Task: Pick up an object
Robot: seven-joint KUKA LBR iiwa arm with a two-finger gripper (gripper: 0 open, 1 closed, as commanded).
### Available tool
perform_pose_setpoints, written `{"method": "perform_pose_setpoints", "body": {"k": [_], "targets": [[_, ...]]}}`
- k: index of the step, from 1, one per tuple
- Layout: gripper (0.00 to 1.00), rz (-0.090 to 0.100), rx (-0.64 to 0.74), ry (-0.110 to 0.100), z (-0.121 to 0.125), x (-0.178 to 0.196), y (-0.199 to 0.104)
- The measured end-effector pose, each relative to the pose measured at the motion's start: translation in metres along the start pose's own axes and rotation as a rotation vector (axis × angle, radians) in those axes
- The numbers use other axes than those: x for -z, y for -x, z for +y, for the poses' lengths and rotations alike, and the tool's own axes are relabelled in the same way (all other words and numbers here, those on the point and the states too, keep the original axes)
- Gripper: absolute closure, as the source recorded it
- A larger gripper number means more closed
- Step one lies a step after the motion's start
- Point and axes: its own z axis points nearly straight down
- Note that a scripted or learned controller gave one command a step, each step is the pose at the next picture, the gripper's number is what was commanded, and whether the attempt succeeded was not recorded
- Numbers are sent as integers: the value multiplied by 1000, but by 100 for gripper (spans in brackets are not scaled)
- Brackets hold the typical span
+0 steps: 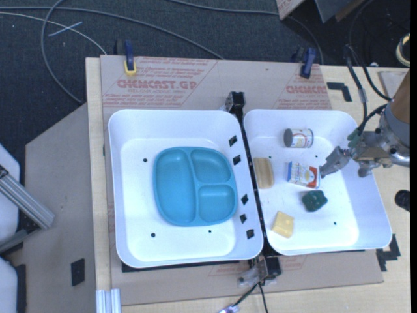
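While the arm (397, 119) reaches in from the right side, its hand (332, 163) sits over the right bin (368, 217), just right of a small red, white and blue packet (303, 173). Can't tell whether the hand is apart or together, the angle just doesn't show it, and nothing is visibly between them.

Room-wise, the right bin is pretty roomy along its right half and lower right corner. The stuff is bunched toward the left and middle: a little can (298, 137) lying on its side near the top, a tan sponge-looking block (263, 172) right up against the divider edge, a yellow block (283, 223) near the bottom edge, and a dark green lumpy thing (315, 201) just below the packet. The packet and the green thing are close together, nearly touching; the can and yellow block stand well apart from the others.

The left bin (127, 175) holds a blue sectioned plate (195, 186) in its middle, with bare white all round it. A row of black clips (242, 181) runs down where the two bins meet. Both bins sit on a cardboard-topped counter (195, 77), held by blue clamps (129, 56) at the back edge.
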Motion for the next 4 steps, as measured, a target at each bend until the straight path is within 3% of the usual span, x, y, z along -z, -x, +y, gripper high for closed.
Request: {"method": "perform_pose_setpoints", "body": {"k": [1,3,4], "targets": [[0,-2,3,10,2,5,0],[0,0,3,5,10,-85,1],[0,0,3,3,8,-148,-2]]}}
